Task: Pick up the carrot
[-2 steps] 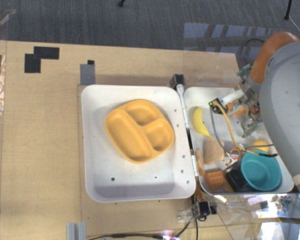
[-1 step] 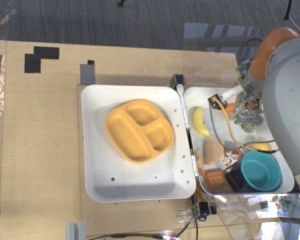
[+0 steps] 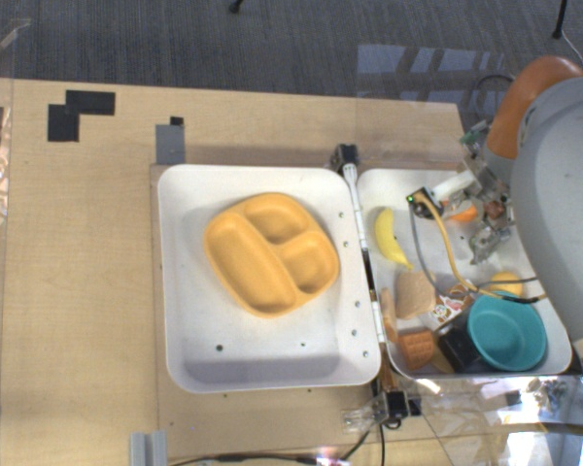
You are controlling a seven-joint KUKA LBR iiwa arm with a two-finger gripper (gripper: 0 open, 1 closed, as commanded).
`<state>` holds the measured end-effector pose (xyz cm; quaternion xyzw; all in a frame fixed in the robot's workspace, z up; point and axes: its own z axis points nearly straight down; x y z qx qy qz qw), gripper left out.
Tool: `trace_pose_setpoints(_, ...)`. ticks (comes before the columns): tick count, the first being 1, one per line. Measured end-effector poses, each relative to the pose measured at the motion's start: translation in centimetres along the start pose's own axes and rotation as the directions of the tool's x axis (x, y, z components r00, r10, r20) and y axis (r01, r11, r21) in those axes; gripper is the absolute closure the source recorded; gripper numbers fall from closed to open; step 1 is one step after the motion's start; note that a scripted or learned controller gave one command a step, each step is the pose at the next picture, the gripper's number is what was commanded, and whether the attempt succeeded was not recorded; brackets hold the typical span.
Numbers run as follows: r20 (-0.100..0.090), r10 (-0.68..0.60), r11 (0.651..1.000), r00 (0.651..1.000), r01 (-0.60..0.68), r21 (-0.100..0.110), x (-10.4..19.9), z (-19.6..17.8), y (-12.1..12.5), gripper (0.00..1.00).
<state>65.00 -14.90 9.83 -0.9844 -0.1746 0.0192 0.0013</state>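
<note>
The carrot [image 3: 462,216] shows as a small orange piece in the upper right part of the right bin [image 3: 404,177]. My gripper [image 3: 488,233] hangs low over the bin's right side, right beside the carrot and seemingly touching it. The wrist and its cables cover part of the carrot. I cannot make out whether the carrot sits inside the gripper or just next to it.
In the right bin lie a banana [image 3: 393,238], a tan wedge [image 3: 415,297], a brown block [image 3: 418,348], a teal bowl [image 3: 506,333] and a yellow fruit [image 3: 506,282]. The left bin [image 3: 175,260] holds a yellow divided plate [image 3: 270,253].
</note>
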Motion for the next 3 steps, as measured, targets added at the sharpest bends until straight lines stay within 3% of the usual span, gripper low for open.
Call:
trace_pose_setpoints(1,-0.037,-0.098,0.995,0.994,0.098,-0.014,-1.0,1.2,-1.8,0.00)
trace_pose_setpoints(2,-0.037,-0.430,0.903,0.902,0.429,-0.032,-5.9,1.2,-5.1,0.00)
trace_pose_setpoints(3,-0.038,-0.328,0.945,0.944,0.327,-0.022,1.7,1.2,-3.9,0.00)
